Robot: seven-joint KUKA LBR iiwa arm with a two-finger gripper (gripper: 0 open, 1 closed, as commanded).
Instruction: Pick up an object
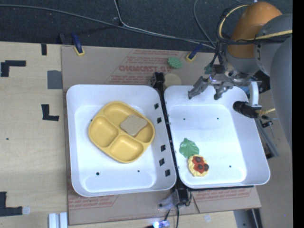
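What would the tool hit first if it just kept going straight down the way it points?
Probably the bare floor of the right bin near its far edge; the open tool has nothing under it, though depth is unclear.

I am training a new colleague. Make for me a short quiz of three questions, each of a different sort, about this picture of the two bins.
1. True or false: the slice of bread lies on the yellow divided plate.
2. Which bin holds the green leaf? A) left bin B) right bin
3. Fill in: the claw is above the right bin's ____ edge, its fingers spread.

Key:
1. True.
2. B; the leaf is beside the small pizza toy.
3. Far.
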